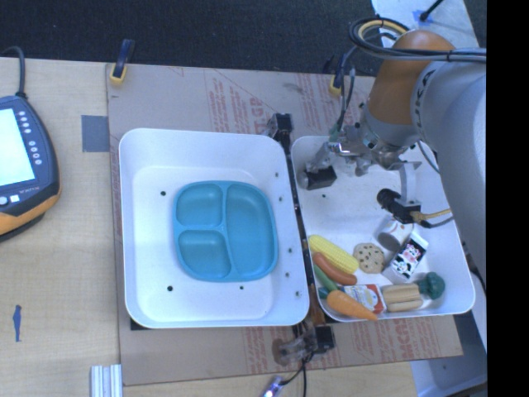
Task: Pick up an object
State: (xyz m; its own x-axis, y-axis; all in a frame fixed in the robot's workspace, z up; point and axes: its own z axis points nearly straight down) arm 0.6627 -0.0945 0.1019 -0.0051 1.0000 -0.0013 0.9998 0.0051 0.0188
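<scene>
Tool (318,176) hangs low over the far-left corner of the right shallow white bin (457,246); whether it is released or clenched cannot be told, and nothing shows in it. Toy food sits heaped along the bin's near edge: yellow plastic corn cob (332,253), orange carrot (350,306), round biscuit (369,257). Corn lies nearest, toward the camera from the tool, long axis slanting left-far to right-near.

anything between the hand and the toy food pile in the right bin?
Nothing visible. The hand sits at the far left of the right bin; the corn, cookie and carrot lie at the near end, bare bin floor between.
</scene>
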